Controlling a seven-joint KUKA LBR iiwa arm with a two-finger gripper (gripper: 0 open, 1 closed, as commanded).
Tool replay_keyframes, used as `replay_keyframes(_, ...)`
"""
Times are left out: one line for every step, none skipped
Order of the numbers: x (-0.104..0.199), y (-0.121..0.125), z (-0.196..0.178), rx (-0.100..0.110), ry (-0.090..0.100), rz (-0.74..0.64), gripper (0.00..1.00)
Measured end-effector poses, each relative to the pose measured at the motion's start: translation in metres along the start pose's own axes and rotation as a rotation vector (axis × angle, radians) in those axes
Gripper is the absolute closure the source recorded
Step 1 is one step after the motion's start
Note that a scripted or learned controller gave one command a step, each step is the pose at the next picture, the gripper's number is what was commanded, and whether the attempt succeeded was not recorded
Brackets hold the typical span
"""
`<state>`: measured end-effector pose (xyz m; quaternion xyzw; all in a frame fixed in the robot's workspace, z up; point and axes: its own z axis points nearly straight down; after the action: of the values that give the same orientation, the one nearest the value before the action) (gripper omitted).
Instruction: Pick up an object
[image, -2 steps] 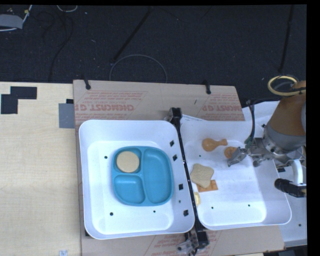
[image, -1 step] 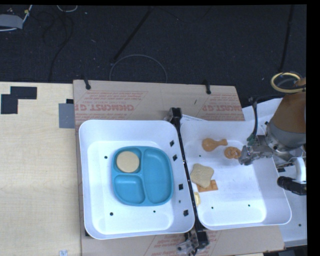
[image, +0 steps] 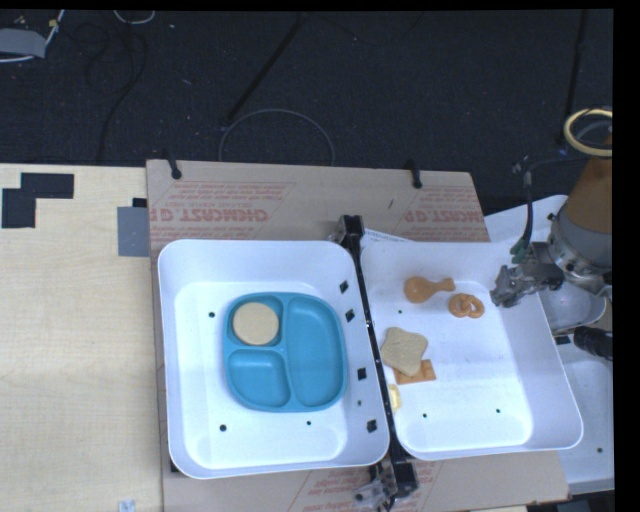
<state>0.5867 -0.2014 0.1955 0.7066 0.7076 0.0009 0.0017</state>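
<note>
Reaching in from the right, my gripper sits at the right wall of the right bin, level with the bin's upper half. Whether anything sits in it I cannot tell (the metal parts blur together at this angle), and nothing visibly hangs from it. My orange band shows above the wrist, at the view's right edge.

Closest to me lies a small brown pretzel, just beside the gripper but apart from it. To its left is a tan drumstick-shaped piece, lying flat. Lower and nearer the divider between the bins, a slice of toast rests partly over an orange cracker, touching it.

Over in the left bin lies a blue divided tray. A round beige cookie lies in its upper-left compartment.
</note>
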Motion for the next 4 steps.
replay_keyframes(-0.001, 0.000, -0.007, 0.004, 0.001, 0.000, 1.00)
replay_keyframes(0.059, 0.011, -0.011, 0.006, 0.004, -0.004, 1.00)
replay_keyframes(0.103, 0.009, -0.009, 0.008, 0.004, -0.002, 1.00)
replay_keyframes(0.158, 0.018, -0.005, 0.007, 0.003, -0.003, 1.00)
